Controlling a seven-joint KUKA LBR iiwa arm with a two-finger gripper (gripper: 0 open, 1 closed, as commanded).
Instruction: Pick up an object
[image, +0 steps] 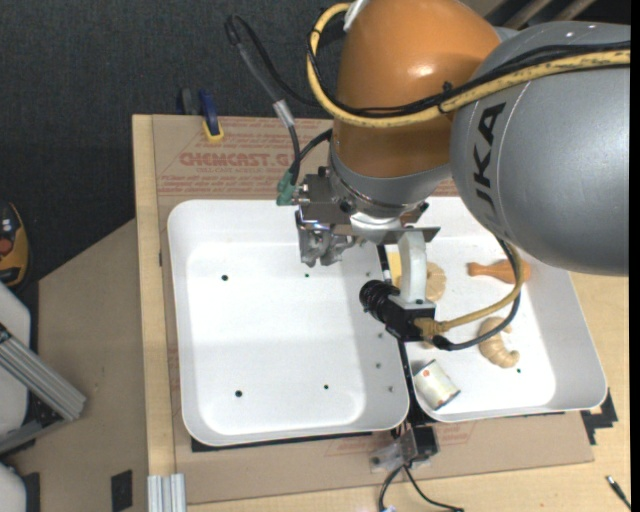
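My gripper (320, 250) hangs over the far right part of the left bin (260, 340), close to the wall between the two bins. No object shows under it or in it. The loose objects lie in the right bin (560, 360): a wooden peg-like piece (492, 268), a cream and yellow object (412, 272) partly behind the cable mount, a tan curved piece (498, 346), and a small white cylinder with a red mark (434, 383) at the near left corner.
The arm's orange band and grey body (480, 120) cover the far side of the right bin. A black cable fitting (388, 303) and a yellow-black cable (480, 315) hang over the divider. Cardboard (230, 150) lies under both bins.
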